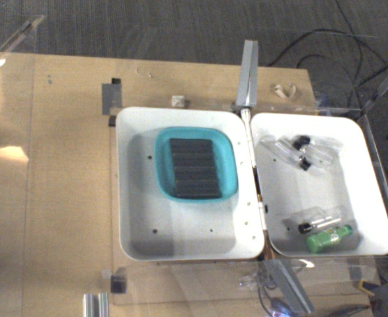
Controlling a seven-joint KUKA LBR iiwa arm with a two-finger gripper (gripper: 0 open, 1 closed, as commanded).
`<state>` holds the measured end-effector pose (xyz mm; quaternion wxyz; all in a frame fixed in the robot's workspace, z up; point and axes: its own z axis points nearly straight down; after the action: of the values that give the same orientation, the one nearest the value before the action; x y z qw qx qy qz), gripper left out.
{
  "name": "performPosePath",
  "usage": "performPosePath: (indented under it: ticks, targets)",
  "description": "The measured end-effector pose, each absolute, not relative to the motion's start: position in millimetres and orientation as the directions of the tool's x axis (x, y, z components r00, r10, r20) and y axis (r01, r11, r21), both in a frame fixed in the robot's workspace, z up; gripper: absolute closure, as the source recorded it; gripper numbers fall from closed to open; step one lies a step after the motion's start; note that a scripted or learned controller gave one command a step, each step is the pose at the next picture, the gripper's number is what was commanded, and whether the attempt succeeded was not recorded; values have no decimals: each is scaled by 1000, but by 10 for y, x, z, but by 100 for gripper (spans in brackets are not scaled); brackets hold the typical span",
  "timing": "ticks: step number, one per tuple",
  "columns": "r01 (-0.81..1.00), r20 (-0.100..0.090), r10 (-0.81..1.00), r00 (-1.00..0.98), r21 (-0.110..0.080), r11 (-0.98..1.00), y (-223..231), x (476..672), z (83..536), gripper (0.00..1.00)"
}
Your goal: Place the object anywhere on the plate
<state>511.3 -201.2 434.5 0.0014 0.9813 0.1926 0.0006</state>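
A turquoise plate (228, 166) lies in the left bin (134, 197), toward its back. A dark ribbed rectangular object (194, 168) rests flat on the plate's middle. In the right bin (372, 177) a green bottle (327, 239) lies near the front, with a clear tube with a black cap (318, 224) just behind it. Clear plastic pieces with black parts (302, 150) lie at the back of that bin.
A grey upright post (248, 78) stands behind the seam between the two bins. Small dark brackets (112, 96) sit on the wooden bench by the left bin's corners. Cables (352, 51) run across the floor at the back right.
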Motion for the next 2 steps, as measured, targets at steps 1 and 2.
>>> performPosePath:
  ticks: [1,2]
  targets:
    - [250,1,250,968,2,-968,-2052,4886,4345,0]
    - [251,0,251,968,2,-968,-2051,4886,4345,0]
